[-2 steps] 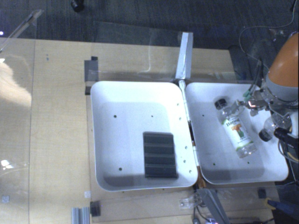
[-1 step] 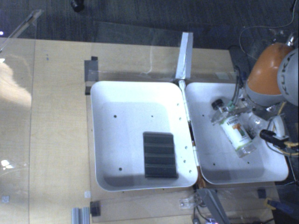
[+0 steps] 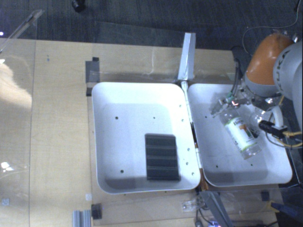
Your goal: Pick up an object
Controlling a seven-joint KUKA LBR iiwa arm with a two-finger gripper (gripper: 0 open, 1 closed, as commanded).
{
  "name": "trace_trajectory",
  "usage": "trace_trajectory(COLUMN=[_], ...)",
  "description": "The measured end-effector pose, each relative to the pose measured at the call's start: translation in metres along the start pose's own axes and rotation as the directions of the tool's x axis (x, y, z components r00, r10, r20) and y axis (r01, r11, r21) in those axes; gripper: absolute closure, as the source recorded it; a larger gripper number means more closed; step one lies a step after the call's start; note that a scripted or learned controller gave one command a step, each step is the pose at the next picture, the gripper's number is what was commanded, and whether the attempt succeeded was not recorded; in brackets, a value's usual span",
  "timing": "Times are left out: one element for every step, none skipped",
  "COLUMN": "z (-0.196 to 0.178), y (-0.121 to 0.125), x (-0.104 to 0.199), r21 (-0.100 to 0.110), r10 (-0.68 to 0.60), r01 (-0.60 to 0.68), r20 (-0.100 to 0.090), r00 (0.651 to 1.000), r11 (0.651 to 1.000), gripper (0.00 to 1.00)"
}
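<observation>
A pale wood table (image 3: 57, 141) carries two white bins. In the right bin (image 3: 213, 174) lies a clear bottle (image 3: 241, 135) — the claw (image 3: 232, 104) hovers near its upper end, grip state unclear. Approach stage; next, descend and clamp squarely.

Bright, even overhead light w/ white bins (image 3: 137, 103) near blown out, soft shadows along their near inside walls, glare patches on clear sheet (image 3: 14, 86) at left, floor (image 3: 142, 4) dim, img slightly soft overall.
</observation>
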State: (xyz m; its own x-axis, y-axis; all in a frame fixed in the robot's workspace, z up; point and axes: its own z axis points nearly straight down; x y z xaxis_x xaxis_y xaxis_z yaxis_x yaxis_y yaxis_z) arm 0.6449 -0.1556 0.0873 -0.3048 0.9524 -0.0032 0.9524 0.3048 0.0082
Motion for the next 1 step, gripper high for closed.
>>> trace_trajectory(z=[-0.013], y=[0.003], x=[0.0002], r21=[-0.009], r10=[-0.002], r01=[0.002], r20=[0.003], r00=[1.0], r11=[1.0], gripper=[1.0])
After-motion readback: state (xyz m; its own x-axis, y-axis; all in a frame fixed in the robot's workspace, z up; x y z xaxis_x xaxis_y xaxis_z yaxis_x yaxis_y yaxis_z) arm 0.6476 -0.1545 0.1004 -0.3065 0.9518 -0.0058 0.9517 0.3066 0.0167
